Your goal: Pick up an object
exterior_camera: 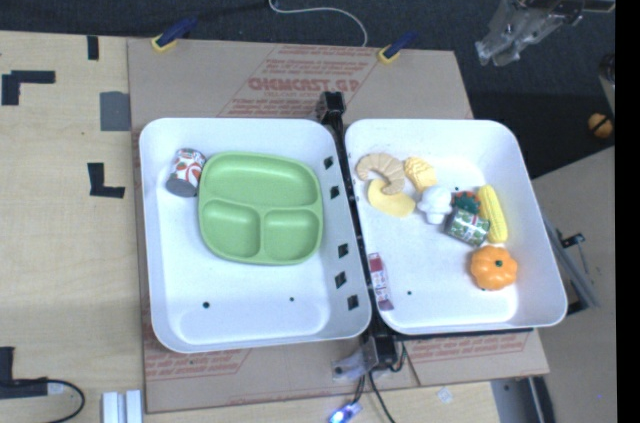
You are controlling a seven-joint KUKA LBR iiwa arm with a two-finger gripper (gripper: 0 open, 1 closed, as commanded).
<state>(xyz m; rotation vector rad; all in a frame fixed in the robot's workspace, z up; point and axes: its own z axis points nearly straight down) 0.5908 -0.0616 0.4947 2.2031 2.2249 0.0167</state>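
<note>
Pumpkin (493, 268), corn (493, 213), can (466, 227) and croissant (380, 167) clustered in right bin (530, 306). We see gripper (497, 48) high above, beyond bin's far right corner, well apart from all. Whether it holds anything, we cannot tell. Left bin (170, 311): green plate (262, 208), small can (186, 172) beside.

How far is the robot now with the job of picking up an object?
Nothing looks done yet. The two-finger gripper hangs high, beyond the right white bin, with nothing visible in it. The round orange toy pumpkin and yellow toy corn cob lie there. Descent and grasp remain.
</note>
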